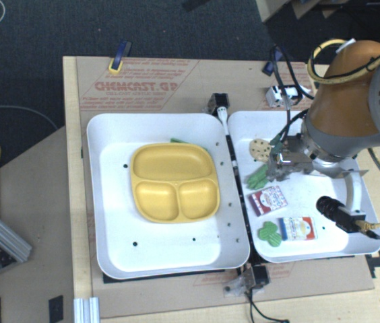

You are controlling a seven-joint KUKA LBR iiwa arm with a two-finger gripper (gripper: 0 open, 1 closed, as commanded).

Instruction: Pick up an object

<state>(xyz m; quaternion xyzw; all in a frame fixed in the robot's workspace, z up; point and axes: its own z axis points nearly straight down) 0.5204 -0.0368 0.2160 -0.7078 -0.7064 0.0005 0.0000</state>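
Note:
In the right bin (311,251) lie a beige dotted cookie-like disc (260,149), a green leafy piece (258,177), a red and white packet (268,200), a small green toy (269,233) and a white card with blue and red print (297,229). My gripper (277,167) hangs low over the bin's upper middle, just right of the green leafy piece and below the disc. Nothing can be made out between its tips from this angle.
The left bin (109,180) holds a yellow divided plate (174,180) with a green scrap (179,140) peeking from behind its far edge. The grey and orange arm (345,106) covers the right bin's far right part. A ridge (234,180) separates the bins.

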